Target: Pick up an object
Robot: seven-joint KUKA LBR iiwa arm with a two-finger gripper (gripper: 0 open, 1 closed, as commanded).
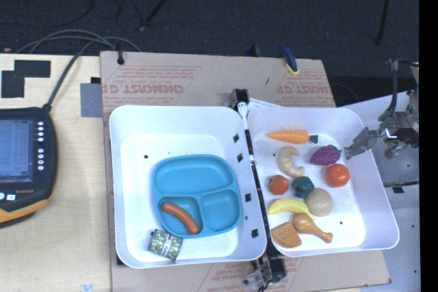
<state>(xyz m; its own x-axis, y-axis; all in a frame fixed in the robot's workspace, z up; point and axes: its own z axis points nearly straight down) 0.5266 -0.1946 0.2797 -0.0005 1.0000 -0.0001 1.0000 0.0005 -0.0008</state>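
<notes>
Nine toy foods are being crowded in the right bin (383,215); the end effector (361,142), grip state indiscernible, is best being lowered onto the outlying tomato (337,175).

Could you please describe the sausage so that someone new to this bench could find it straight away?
Look in the left white bin, where a blue divided tray lies. The sausage rests in the tray's front-left compartment. It is the reddish-brown, elongated item on the tray; the small green-patterned packet lies just off the tray's front-left corner.

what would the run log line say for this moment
phase: approach | gripper: at right bin right rim, holding nothing | nearest: purple toy, tomato | left bin: blue tray with sausage
</notes>
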